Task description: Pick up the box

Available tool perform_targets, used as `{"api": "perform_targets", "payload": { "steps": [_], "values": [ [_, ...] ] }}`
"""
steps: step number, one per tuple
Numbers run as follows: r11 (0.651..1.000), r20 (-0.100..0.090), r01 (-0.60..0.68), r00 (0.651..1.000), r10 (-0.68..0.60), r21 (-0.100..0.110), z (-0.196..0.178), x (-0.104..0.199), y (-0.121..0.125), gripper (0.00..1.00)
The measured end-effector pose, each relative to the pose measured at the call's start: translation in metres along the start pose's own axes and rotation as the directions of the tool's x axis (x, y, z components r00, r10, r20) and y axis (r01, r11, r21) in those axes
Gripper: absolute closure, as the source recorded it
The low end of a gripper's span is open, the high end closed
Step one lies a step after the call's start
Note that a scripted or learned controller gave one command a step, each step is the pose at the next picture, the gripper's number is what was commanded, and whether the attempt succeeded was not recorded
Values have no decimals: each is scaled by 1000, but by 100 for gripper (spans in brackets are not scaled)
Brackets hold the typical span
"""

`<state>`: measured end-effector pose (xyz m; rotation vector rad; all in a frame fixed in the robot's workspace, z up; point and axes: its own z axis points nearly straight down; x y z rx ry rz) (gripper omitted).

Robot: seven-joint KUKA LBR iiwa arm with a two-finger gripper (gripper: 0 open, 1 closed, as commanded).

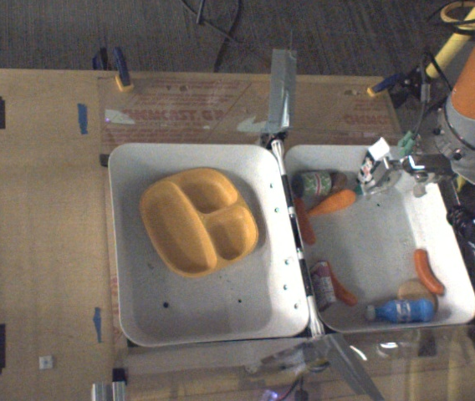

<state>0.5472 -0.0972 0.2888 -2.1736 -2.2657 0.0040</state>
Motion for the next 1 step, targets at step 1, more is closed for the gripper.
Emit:
{"api": "perform_targets", "payload": {
  "steps": [1],
  "values": [
    [1000, -1, -5, 1000, 5, 0, 104, -58, -58, 0]
  ]
}}
